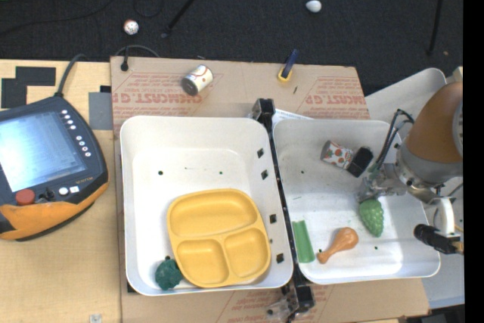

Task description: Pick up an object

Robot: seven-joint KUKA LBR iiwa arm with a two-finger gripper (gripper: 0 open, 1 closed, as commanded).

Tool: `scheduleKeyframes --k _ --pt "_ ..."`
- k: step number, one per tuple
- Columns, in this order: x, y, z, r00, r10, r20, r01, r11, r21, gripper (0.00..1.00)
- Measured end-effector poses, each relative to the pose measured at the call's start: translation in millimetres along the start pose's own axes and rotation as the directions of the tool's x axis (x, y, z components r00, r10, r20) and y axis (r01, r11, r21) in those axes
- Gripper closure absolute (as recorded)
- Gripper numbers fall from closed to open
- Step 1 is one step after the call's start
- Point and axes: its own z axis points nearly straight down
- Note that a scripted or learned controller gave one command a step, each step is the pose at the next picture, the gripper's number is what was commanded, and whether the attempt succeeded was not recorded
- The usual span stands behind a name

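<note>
While your gripper [372,191] is hovering in the right bin [393,268] touching the green bumpy toy [372,216], its grip state is staying unreadable.

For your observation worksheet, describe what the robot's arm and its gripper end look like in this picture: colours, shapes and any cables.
The arm enters from the right: a rounded orange band above a grey, cylindrical wrist section. Thin dark cables loop beside the wrist. Below sits the gripper, a compact grey metal assembly with small angular parts. I can read no markings on it.
</note>
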Motion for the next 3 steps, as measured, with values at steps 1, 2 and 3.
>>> scheduleKeyframes --k 1,2,3 --pt "-3 -7 -154 1.0 -0.001 0.006 0.001 1.0 -0.014 1.0" --pt "-1 60 -49 1.0 -0.002 -0.001 0.002 1.0 0.004 1.0" --pt "0 9 -6 1.0 0.0 -0.002 0.0 1.0 0.007 1.0"
